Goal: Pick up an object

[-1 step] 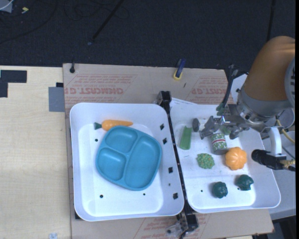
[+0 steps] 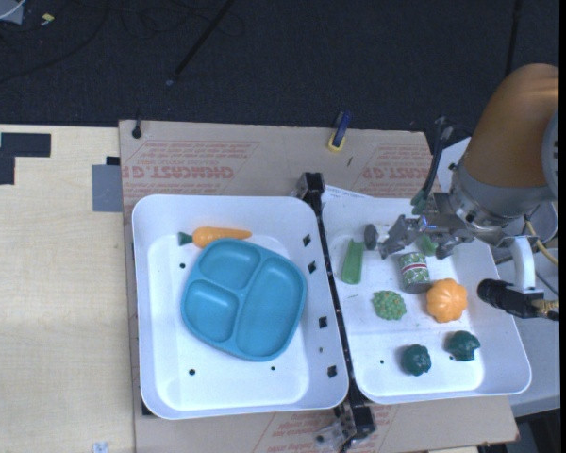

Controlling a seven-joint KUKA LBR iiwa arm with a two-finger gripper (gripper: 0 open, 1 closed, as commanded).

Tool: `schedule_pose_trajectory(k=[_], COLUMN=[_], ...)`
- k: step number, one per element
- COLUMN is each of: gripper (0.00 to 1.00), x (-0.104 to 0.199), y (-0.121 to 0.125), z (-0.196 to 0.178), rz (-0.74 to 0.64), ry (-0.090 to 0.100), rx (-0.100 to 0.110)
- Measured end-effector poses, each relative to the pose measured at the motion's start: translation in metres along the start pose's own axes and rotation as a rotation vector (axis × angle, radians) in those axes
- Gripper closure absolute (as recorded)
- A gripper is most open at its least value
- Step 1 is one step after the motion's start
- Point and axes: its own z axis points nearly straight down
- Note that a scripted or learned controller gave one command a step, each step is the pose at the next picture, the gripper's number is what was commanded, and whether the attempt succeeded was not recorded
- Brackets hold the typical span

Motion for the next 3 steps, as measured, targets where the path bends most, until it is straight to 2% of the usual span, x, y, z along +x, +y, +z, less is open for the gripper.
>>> schedule_pose_trajectory(k=[1, 2, 3], gripper=[0.00, 0.00, 0.00], x=[0.000, 0.000, 0.000], y=[-0.004, -0.007, -0.005], z=[0.044, 0.109, 0.155], rz=[0.000, 0.000, 0.001], ry=[0.000, 0.001, -0.004], rx=[0.005, 0.006, -0.006])
